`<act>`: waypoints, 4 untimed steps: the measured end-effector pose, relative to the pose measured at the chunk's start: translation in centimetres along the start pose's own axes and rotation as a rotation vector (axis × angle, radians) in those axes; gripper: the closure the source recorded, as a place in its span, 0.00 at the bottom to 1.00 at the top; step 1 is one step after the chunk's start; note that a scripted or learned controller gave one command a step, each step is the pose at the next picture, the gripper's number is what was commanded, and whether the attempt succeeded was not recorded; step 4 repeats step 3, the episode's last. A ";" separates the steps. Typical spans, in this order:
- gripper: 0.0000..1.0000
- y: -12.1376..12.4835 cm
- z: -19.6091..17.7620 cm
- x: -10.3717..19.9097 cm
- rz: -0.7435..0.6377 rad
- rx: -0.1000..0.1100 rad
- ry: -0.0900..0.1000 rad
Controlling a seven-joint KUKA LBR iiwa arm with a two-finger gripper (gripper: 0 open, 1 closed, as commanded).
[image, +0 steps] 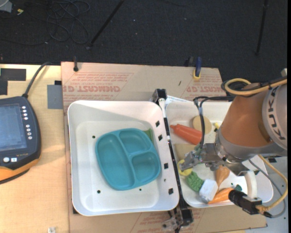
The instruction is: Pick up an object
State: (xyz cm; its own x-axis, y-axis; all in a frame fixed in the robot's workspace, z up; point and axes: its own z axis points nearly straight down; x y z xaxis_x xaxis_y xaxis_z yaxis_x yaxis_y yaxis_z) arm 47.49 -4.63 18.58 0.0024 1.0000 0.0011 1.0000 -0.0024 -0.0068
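From above, the claw hangs low in the right bin; I cannot tell its state. Beneath it lie a red-orange object and green piece. The left bin holds a teal divided plate.

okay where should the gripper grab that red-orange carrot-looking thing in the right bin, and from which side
Probably across the thick middle of the red-orange piece, coming straight down from above. It lies flat and slantwise in the right bin, long and narrow, so the fingers should close across its short width. Its top is exposed; the arm and a pale round item crowd its right end.
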 end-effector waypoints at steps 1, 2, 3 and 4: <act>0.00 -0.2 9.5 -5.1 0.002 0.007 0.000; 1.00 0.0 8.1 -5.0 0.004 0.003 0.002; 1.00 5.4 -3.2 0.4 -0.010 -0.015 0.001; 1.00 5.4 -3.2 0.4 -0.010 -0.015 0.001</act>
